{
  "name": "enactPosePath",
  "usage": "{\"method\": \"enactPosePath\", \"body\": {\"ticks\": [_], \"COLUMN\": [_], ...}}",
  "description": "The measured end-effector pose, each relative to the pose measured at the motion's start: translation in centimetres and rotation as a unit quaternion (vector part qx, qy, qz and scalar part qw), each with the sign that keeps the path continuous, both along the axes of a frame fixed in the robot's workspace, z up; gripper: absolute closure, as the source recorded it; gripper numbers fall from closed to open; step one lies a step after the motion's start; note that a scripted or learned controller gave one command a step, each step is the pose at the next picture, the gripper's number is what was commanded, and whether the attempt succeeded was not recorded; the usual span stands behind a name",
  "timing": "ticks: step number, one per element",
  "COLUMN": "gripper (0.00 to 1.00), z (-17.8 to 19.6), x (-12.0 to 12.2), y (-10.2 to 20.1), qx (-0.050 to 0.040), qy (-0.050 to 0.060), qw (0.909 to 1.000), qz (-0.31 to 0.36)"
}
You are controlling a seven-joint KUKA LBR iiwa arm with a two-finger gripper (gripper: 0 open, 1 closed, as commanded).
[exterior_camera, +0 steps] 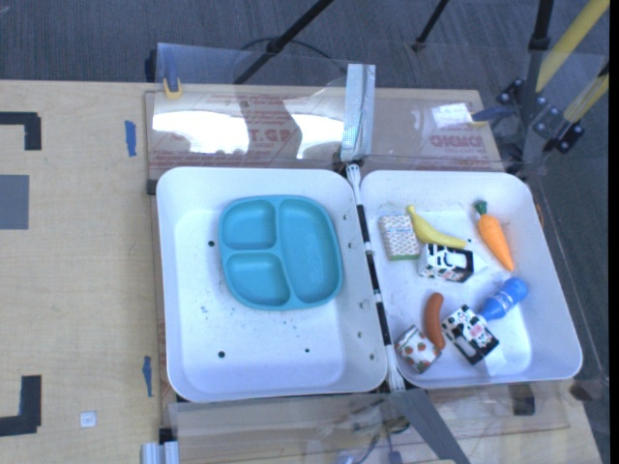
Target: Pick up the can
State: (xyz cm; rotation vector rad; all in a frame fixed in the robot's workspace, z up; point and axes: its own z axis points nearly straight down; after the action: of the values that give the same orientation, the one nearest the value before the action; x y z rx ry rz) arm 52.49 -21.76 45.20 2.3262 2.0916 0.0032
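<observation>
- Starting at the left: the blue divided plate (280,251) sits in the left bin (184,356), well apart from the can and up-left of it.
- And here's the target: the can (418,349), small with a brown and white label, sits in the right bin (551,351), tucked into the near-left corner by the seam between the bins.
- It looks tipped rather than upright, but at this size I cannot tell which way its long axis runs.
- The red sausage (434,319) touches the can's upper right, or nearly so.
- The cow-print carton (471,334) is just right of the can, tight company.
- A banana (432,228), a carrot (495,240) and a blue bottle (503,300) lie further up and right of the can.
- How the jaws stand, I cannot tell.
- My call: the arm enters from the right, so the can lies on the far side of the clutter, and a descent from above looks cleaner than a sweep across.
</observation>
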Motion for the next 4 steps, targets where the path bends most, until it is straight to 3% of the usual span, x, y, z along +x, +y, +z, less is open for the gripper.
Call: {"method": "enactPosePath", "body": {"ticks": [1,2,3,4], "gripper": [0.00,1.00,0.00,1.00], "z": [0.0,1.1,1.1,2.2], "x": [0.0,0.1,0.1,0.2], "y": [0.0,0.0,0.0,-0.1], "qx": [0.0000,-0.0017,-0.0017,-0.0036], "qy": [0.000,-0.002,-0.002,-0.005], "qw": [1.0000,1.0000,1.0000,1.0000], "qz": [0.000,0.000,0.000,0.001]}}
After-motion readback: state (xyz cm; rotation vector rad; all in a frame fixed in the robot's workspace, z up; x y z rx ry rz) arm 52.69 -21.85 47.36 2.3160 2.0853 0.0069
